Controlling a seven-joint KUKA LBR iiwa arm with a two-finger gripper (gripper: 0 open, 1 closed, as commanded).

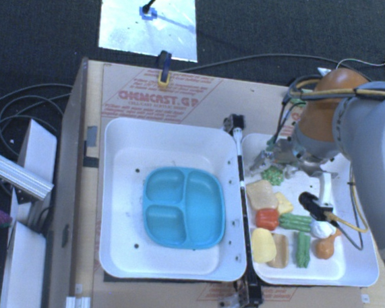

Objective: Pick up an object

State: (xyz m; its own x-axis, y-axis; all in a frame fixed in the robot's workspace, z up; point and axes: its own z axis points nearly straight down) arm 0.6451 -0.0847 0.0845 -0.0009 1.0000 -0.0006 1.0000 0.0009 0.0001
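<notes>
The approach step is judged to be in hand: the tool [281,158] is lowered over the far left corner of the right bin [370,268], just above a green leafy piece [272,175], and nothing is seen between its fingers; whether they are apart or together cannot be told; a short descent and a closing on one piece is judged to be called for next. The right bin is crowded with toy food: a tan slice [261,194], a red tomato [267,218], a yellow piece [263,245], green beans [296,222], and a drumstick [326,245]. The left bin [117,197] holds a blue divided tray [183,206] at its middle.
</notes>
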